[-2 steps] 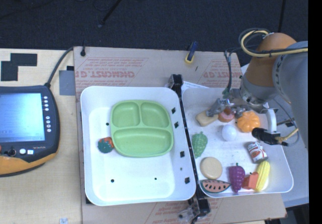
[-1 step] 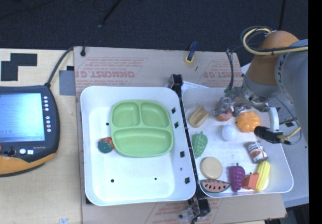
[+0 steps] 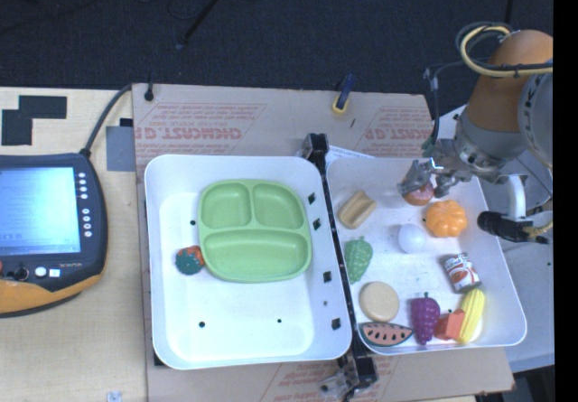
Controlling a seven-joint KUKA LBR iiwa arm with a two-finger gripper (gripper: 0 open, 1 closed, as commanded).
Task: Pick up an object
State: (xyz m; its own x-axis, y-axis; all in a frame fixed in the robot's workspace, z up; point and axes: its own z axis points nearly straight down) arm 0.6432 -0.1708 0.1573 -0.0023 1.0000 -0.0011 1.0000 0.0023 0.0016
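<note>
Two bins: sitting side by side on the worktop (image 3: pixel 108 337).
Tool (image 3: pixel 421 182): reaching down at the right bin's (image 3: pixel 515 319) far edge.
Pink toy (image 3: pixel 418 195): lying right under it, likely the pick.
Grip: cannot tell.

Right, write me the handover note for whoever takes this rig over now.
Tool: low over the far end of the right bin, down at a small pinkish item. Whether it has a hold cannot be told from this view.
Right bin: orange fruit, white egg, bread roll, green leafy piece, round cookie, can, grapes, corn, watermelon slice.
Left bin: green divided plate, with a small red and green item beside it.
Done: nothing is visibly lifted.
Left: confirm the hold, then lift one object out of the bin.
</note>
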